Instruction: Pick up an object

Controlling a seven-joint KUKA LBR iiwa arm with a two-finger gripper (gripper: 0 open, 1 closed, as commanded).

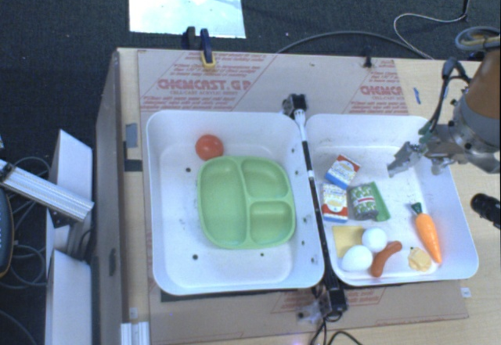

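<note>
we counted 2 eggs (366,248), 1 carrot (427,235) | carrot sat below-right of the jaws (418,156) | jaws were spread, pinching nothing

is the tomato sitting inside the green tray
No, the tomato lies on the left bin's white floor, just beyond the green tray's upper left corner.

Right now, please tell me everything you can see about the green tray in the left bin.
The green tray is pale green, looks like plastic, and has rounded corners. Raised ridges split it into three compartments: a large one on the left and two smaller ones on the right. It lies flat and right side up on the floor of the left bin, toward its right half. A small red ball sits just beyond its upper-left corner; whether they touch is unclear.
</note>
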